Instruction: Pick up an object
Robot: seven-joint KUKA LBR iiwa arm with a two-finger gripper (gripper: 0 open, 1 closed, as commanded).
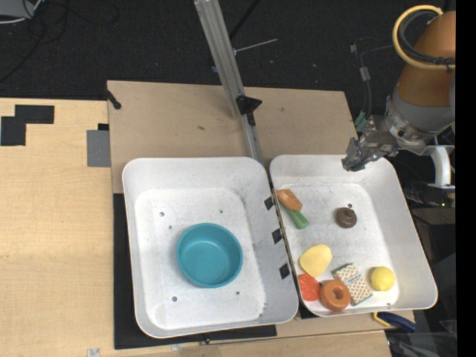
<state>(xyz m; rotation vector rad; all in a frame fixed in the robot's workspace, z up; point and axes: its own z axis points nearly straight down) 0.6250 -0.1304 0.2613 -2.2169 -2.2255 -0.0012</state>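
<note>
Bins sit side by side: the left bin (149, 192) holds a teal bowl (210, 254); the right bin (401, 207) is the landmark. Above its far right corner hangs the arm (424, 88), its gripper (360, 157) over the far rim; its grip cannot be told. Within that bin lie a carrot (291, 204) at the left wall, a chocolate doughnut (346, 216) mid-floor, and near the front rim a yellow piece (315, 259), checkered cloth (352, 282), orange doughnut (335, 294), lemon (382, 278).
</note>
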